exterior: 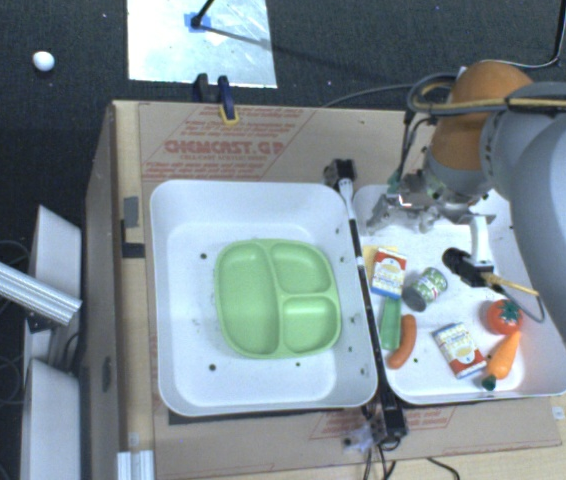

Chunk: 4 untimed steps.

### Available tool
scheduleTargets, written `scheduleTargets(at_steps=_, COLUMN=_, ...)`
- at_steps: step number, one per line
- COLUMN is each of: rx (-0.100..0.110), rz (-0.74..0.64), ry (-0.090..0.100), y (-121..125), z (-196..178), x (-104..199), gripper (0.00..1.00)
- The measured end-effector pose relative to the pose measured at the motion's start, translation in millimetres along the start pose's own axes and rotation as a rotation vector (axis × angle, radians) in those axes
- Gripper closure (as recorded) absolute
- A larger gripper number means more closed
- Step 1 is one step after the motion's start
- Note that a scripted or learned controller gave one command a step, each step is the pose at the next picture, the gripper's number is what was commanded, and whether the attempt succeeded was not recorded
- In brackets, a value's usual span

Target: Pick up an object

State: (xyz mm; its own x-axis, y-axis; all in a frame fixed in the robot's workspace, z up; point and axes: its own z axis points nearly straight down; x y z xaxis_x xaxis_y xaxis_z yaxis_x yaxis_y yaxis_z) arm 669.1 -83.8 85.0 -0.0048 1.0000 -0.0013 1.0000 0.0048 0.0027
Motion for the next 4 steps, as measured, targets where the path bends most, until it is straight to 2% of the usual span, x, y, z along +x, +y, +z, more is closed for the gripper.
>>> scheduleTargets(at_steps=2, rx=0.000, rz=0.000, ry=0.000, y=0, z=0, x=0, gripper=0.00)
scheduleTargets(at_steps=3, rx=0.001, rz=0.004, ry=0.001, y=-33, z=0, x=-11, gripper=0.00)
scheduleTargets(at_steps=4, rx=-0.001, rz=0.000, ry=0.001, y=0, z=0, x=0, gripper=0.00)
